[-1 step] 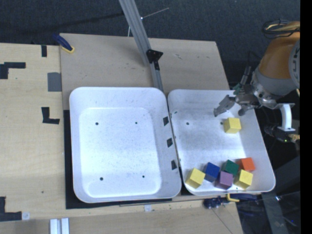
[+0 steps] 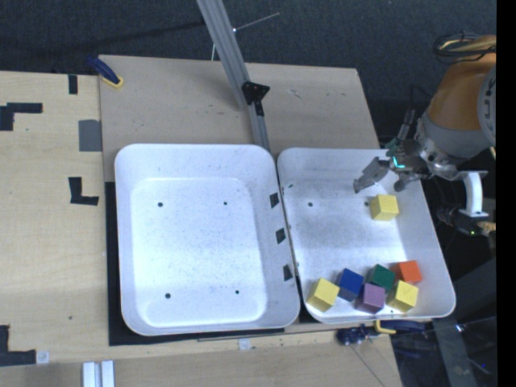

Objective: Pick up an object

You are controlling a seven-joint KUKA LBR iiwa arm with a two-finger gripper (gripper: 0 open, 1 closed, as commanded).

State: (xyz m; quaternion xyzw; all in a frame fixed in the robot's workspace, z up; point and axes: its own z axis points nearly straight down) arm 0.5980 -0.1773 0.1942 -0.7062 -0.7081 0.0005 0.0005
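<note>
A yellow cube [image 2: 384, 207] lies alone in the upper right part of the right bin [image 2: 322, 240]. Along that bin's front wall sits a cluster of cubes: yellow [image 2: 324, 293], blue [image 2: 351, 284], purple [image 2: 373, 297], green [image 2: 381, 278], another yellow [image 2: 405, 296] and orange [image 2: 409, 272]. My gripper [image 2: 385, 176] hangs just above and behind the lone yellow cube, at the bin's far right. Its two fingers are spread apart with nothing between them. One finger [image 2: 367, 175] points left over the bin floor.
The left bin [image 2: 193, 240] sits beside the right one on the wooden bench. A slanted metal post [image 2: 230, 47] rises behind the bins. A blue and yellow tool [image 2: 105, 71] lies at the bench's back left. Cables hang at the right edge.
</note>
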